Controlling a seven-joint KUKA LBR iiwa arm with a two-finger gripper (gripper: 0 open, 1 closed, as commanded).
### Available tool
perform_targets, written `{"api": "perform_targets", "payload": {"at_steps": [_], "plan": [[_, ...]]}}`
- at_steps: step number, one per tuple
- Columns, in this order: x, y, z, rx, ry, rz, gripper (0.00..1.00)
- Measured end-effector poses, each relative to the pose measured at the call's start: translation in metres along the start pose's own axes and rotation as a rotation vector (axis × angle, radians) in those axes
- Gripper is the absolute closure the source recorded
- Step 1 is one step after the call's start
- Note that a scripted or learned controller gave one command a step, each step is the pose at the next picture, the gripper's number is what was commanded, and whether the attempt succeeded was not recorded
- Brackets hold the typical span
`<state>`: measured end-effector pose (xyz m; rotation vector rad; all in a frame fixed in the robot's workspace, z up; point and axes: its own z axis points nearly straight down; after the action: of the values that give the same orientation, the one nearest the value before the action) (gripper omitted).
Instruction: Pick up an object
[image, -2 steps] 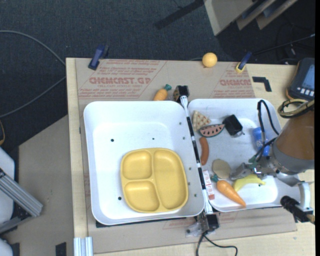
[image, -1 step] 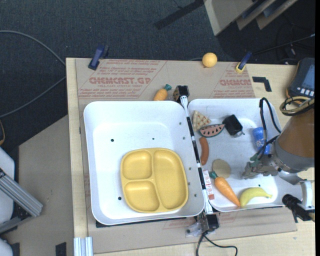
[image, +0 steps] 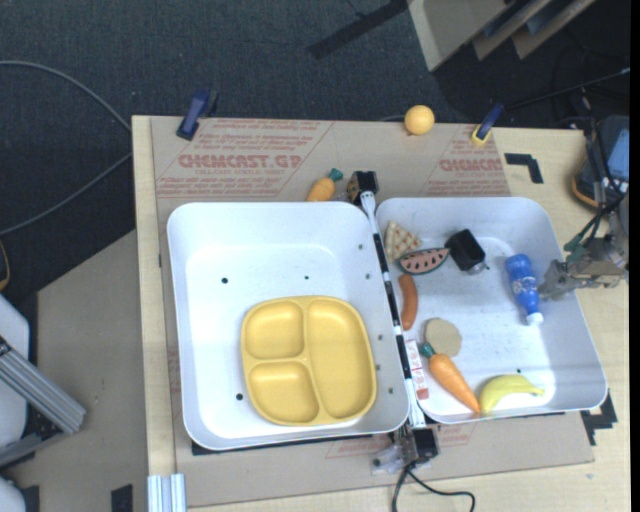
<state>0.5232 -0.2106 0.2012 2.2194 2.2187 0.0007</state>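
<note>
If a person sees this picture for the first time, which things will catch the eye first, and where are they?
The yellow plate with three compartments stands out most; it lies in the left bin. Next comes the cluster of toy food in the right bin: a banana and carrot near the front edge, and a blue bottle on the right. The gripper is just right of that bottle.

A dark carpeted floor (image: 90, 60) surrounds the pale wooden bench (image: 150, 260), with what may be shelving (image: 500, 30) above.
</note>
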Motion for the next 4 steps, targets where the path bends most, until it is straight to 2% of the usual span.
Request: {"api": "perform_targets", "payload": {"at_steps": [1,2,3,4], "plan": [[0.03,0.078,-0.01,0.0,0.001,-0.002,1.0],[0.029,0.078,-0.009,0.001,0.001,-0.001,0.0],[-0.012,0.113,0.07,0.003,0.0,0.0,0.0],[0.008,0.028,0.116,0.006,0.003,0.0,0.0]]}}
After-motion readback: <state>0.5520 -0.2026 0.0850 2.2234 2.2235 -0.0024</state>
